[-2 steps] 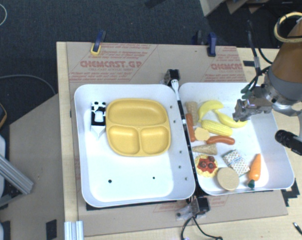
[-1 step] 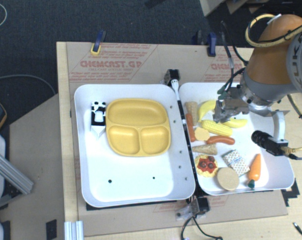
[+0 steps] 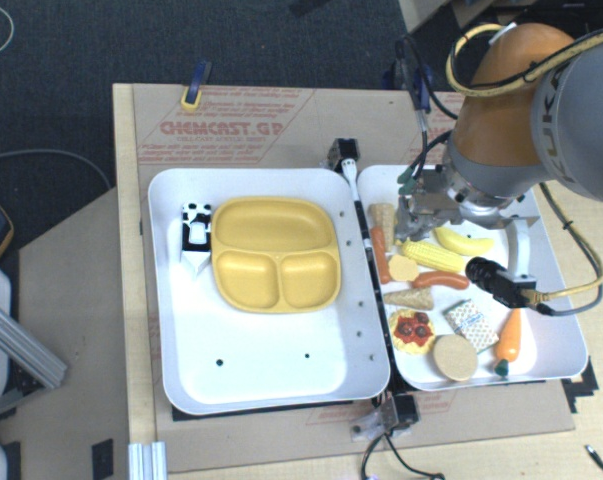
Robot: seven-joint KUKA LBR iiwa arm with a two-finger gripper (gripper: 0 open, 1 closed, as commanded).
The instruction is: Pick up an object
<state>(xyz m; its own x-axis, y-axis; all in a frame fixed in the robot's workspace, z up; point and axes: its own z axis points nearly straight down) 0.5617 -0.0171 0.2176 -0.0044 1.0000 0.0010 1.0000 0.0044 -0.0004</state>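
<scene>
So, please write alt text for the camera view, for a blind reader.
A grey robot arm reaches down into the right bin, over toy food including corn and a carrot. The left bin holds a yellow divided plate.

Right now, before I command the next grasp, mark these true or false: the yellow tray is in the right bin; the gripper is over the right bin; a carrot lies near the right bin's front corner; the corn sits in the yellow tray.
1. The yellow tray is in the right bin. False: it lies in the left bin.
2. The gripper is over the right bin. True.
3. A carrot lies near the right bin's front corner. True.
4. The corn sits in the yellow tray. False: it lies in the right bin.
</scene>
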